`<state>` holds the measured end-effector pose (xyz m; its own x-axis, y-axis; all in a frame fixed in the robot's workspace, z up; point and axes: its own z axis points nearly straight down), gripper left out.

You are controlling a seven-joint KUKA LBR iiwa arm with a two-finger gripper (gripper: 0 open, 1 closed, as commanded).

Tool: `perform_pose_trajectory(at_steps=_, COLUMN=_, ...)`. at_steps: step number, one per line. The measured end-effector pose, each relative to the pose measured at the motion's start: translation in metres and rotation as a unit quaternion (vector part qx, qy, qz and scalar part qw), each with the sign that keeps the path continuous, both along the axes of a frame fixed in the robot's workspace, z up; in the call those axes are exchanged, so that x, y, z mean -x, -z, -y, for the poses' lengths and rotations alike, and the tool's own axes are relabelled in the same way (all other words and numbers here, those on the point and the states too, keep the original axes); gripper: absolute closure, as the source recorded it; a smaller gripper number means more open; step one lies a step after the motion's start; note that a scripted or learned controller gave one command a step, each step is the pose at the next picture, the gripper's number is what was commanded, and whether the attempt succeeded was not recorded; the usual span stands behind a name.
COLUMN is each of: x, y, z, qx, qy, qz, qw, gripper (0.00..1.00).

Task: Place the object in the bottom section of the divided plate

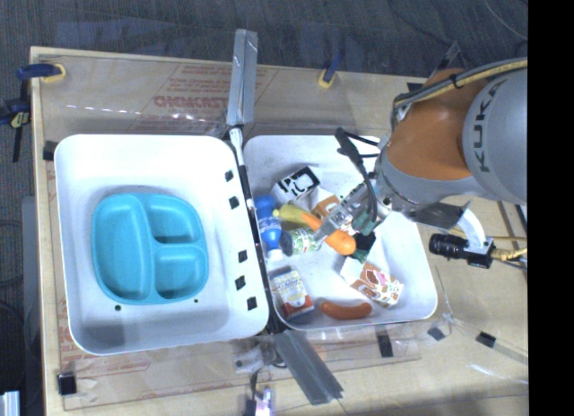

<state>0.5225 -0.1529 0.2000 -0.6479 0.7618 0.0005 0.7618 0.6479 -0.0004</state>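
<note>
Gripper [352, 220]: we cannot tell its state.
Orange object [341, 243]: just beneath it; we judge it light, smooth, slippery; grasp its middle.
Plate [149, 246]: far across.

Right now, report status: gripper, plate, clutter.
Gripper low in right white bin, among packed toy foods. Light-blue divided plastic plate in left white bin, nothing on it. Orange round toy beside gripper.

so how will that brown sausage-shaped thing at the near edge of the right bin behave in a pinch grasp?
The brown sausage-shaped item is long with rounded sides, so it will probably roll or twist if pinched off-centre. It looks smooth, so possibly slippery. It lies close to the right white bin wall beside a patterned packet, which likely leaves little finger room on that side.
</note>
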Motion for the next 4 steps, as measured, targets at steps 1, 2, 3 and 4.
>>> perform_pose_trajectory(at_steps=1, x=0.025, y=-0.039, z=-0.071, qx=0.0002, qy=0.094, qz=0.0, qw=0.9956, gripper=1.0)
perform_pose_trajectory(at_steps=2, x=0.031, y=-0.066, z=-0.201, qx=0.0, qy=0.016, qz=0.001, qw=0.9999, gripper=1.0)
perform_pose_trajectory(at_steps=3, x=0.012, y=-0.12, z=-0.191, qx=0.0003, qy=-0.091, qz=0.001, qw=0.9959, gripper=1.0)
perform_pose_trajectory(at_steps=4, x=-0.004, y=-0.089, z=-0.271, qx=0.0002, qy=-0.293, qz=-0.001, qw=0.9561, gripper=1.0)
